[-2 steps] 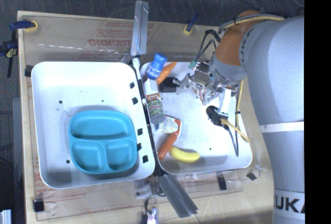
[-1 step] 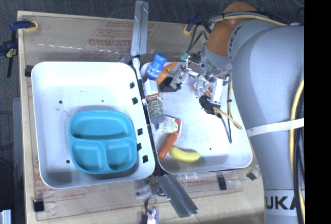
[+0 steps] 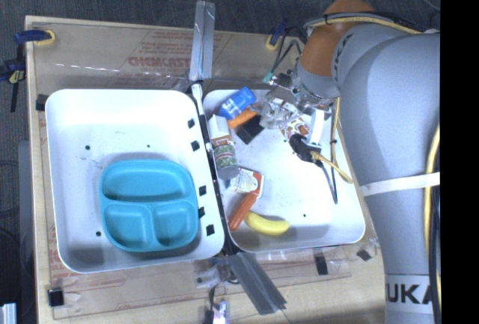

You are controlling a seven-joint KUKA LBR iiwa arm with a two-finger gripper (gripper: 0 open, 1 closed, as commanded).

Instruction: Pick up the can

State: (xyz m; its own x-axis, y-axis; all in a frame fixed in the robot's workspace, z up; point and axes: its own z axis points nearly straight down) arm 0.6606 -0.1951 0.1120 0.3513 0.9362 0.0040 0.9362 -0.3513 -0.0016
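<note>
The can (image 3: pixel 223 156) is a small cylinder with a red and white label. It lies against the left wall of the right bin (image 3: pixel 340 218), next to the divider between the bins. My gripper (image 3: pixel 272 116) hangs over the upper middle of the right bin, up and to the right of the can and apart from it. A black block (image 3: pixel 248 129) and an orange piece (image 3: pixel 241 119) lie just left of the gripper, between it and the can. The wrist and cables hide the gripper's tips.
A blue box (image 3: pixel 237 102) sits at the right bin's top left. A white packet (image 3: pixel 246 180), an orange carrot-like stick (image 3: pixel 239 212) and a banana (image 3: pixel 267 224) lie below the can. The left bin (image 3: pixel 67 120) holds a blue divided plate (image 3: pixel 150 204).
</note>
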